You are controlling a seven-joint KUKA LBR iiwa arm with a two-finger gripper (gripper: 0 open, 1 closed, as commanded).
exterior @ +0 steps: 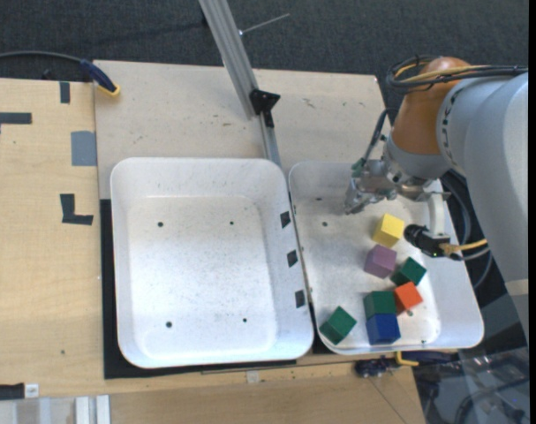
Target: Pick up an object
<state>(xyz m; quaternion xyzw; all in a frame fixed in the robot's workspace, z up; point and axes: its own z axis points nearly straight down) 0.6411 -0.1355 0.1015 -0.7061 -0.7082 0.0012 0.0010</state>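
My gripper hangs low over the upper part of the right bin, above bare bin floor. The nearest block is a yellow cube, just below and to the right of the gripper, apart from it. Below that lie a purple cube, a small dark green block, an orange block, a green cube and a blue cube. Another green cube sits near the bin's front left corner. Nothing is seen held.
The left bin stands beside the right one, with their rims meeting in the middle. A slanted metal pole ends at the bins' back edge. The arm's grey body and cables crowd the right bin's right side.
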